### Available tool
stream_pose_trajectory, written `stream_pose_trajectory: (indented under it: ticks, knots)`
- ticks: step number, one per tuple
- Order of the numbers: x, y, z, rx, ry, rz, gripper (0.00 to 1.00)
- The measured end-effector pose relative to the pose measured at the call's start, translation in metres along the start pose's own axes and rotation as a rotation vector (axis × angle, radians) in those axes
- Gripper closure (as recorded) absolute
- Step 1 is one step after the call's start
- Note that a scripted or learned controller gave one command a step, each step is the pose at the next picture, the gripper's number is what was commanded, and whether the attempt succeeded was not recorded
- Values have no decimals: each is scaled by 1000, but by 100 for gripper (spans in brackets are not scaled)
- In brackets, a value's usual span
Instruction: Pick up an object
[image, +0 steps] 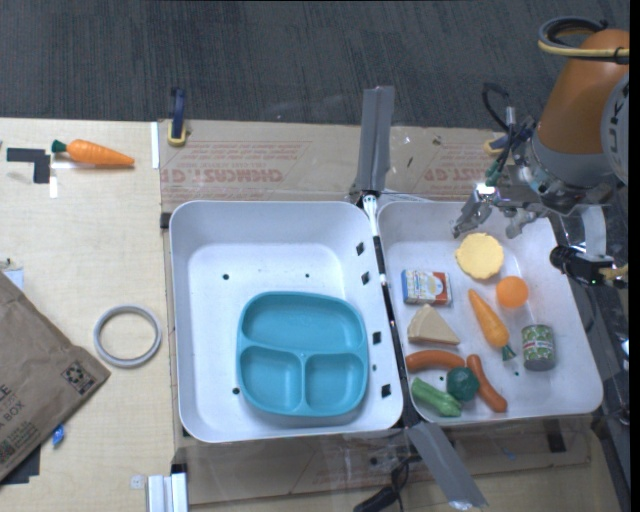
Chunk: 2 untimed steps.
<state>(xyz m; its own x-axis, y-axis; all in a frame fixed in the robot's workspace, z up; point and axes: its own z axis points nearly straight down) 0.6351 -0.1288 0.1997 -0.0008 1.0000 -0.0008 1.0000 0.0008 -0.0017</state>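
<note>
From my remote station: the yellow cookie (480, 256) lies just behind the milk carton (426, 287) in the right bin (585, 385); my gripper (494, 210) hangs above and beyond it, fingers spread apart, holding nothing.

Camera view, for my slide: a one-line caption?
Pincer above the yellow disc in the right bin of toy food.

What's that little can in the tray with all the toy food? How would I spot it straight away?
Start at the right-hand white bin, the one crowded with toy food. Follow its right wall toward the near edge, past the small orange ball, to the can beside the orange carrot. It is the only cylinder there, grey metal with a green label; its neighbours are plain food shapes.
</note>
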Motion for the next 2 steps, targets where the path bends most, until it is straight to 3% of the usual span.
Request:
stream_pose_trajectory:
  ticks: [1,2]
  knots:
    - [42,-10,9,2,1,54,0]
    - [-15,-2,88,-23,-6,-14,0]
